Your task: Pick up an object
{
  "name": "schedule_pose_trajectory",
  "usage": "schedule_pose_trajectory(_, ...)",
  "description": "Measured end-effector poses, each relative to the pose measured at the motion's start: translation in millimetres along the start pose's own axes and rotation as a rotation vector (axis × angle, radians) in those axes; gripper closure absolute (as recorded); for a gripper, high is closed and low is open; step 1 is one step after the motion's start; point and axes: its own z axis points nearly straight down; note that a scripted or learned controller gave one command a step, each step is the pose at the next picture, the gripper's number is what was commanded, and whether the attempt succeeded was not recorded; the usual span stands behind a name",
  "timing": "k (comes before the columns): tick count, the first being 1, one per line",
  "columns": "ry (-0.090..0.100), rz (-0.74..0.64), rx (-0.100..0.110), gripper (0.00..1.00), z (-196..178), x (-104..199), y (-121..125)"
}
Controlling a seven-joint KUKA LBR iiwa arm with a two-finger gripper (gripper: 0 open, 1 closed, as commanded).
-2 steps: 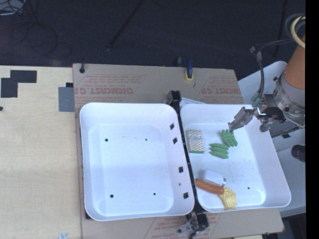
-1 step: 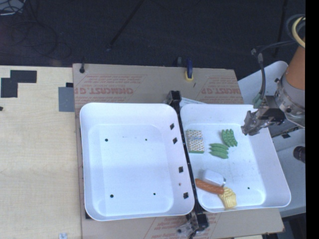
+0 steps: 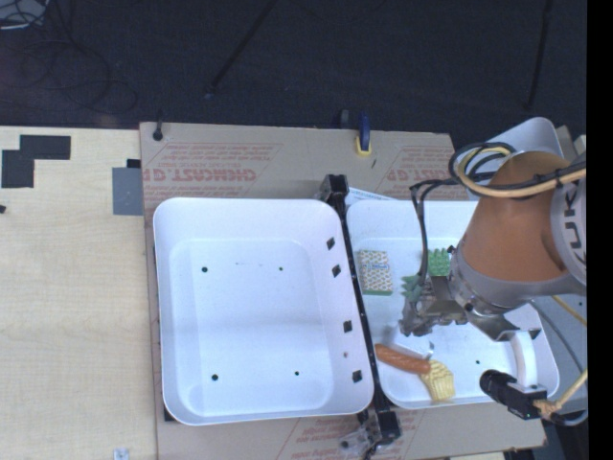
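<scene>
Three items ring the claw (image 3: 419, 316), whose grip I cannot tell.

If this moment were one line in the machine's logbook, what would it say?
two-finger gripper low in right white bin | beside green toy | orange carrot-like stick, yellow corn-like piece, checked pad lying loose
</scene>
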Motion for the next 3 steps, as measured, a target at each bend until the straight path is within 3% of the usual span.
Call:
schedule_pose_trajectory(1, -0.004, -0.003, -0.033, 1.0, -127, 33, 46)
schedule_pose_trajectory(2, -0.006, 0.0, -0.015, 1.0, -129, 32, 43)
schedule_pose_trajectory(3, -0.006, 0.011, -0.011, 1.0, -81, -31, 14)
